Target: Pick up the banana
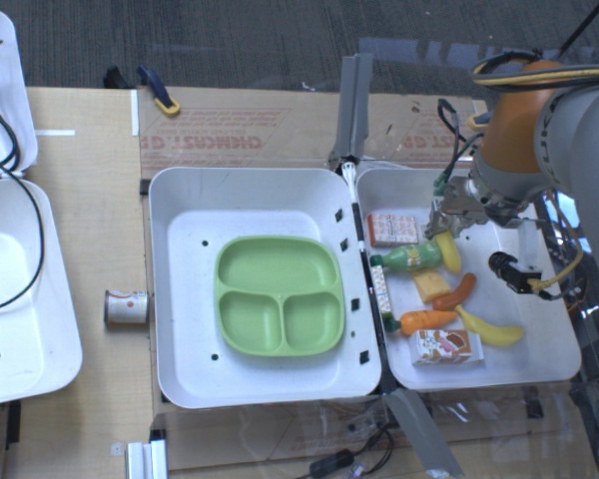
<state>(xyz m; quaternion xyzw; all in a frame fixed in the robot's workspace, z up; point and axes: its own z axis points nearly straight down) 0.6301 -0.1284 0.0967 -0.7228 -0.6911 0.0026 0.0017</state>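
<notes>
The banana (491, 328) is yellow and curved, and lies flat in the front right part of the right bin (554, 365). My gripper (445, 226) hangs over the back middle of that bin, well behind and to the left of the banana and apart from it. A small yellow piece (447, 252) sits right under the gripper, by the cap end of a green bottle (409, 258). Whether that piece is touched by the gripper is unclear from this slant.
Around the banana lie an orange carrot (426, 319), a red sausage (457, 290), an orange wedge (431, 285) and a printed packet (447, 346). A red-and-white box (393, 229) is at the back. The left bin (170, 267) holds a green divided plate (280, 295).
</notes>
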